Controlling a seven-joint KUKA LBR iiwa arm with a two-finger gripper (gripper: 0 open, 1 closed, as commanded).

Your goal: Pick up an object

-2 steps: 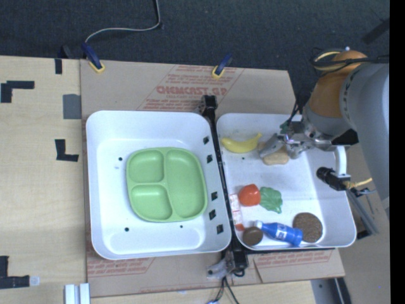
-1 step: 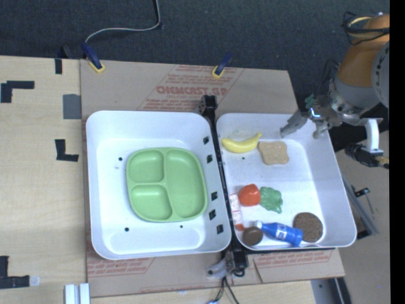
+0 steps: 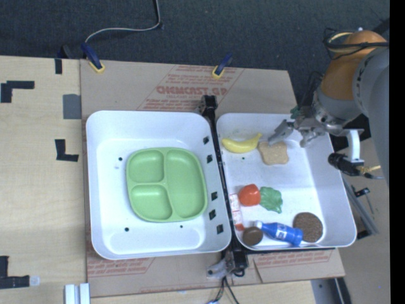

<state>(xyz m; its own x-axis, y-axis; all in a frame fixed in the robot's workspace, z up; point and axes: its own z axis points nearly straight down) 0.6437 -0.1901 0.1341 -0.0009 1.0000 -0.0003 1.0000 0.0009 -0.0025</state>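
Observation:
My gripper (image 3: 294, 133) hangs over the back of the right bin (image 3: 329, 189), its two fingers spread open with nothing between them. A tan bread slice (image 3: 274, 152) lies just in front of the left fingertip (image 3: 279, 132). A yellow banana (image 3: 242, 144) rests to the left of the bread, near the bin's back left corner. Further forward lie a red pepper (image 3: 249, 195) touching a green leafy vegetable (image 3: 272, 199), a blue bottle (image 3: 281, 233), a round brown patty (image 3: 308, 225) and a small brown piece (image 3: 253, 235).
The left bin (image 3: 104, 144) holds a green divided plate (image 3: 168, 183). A black ridge (image 3: 215, 170) with clips separates the two bins. A red and white packet (image 3: 235, 211) lies along the right bin's left wall. The grey and orange arm (image 3: 348, 75) comes in from the upper right.

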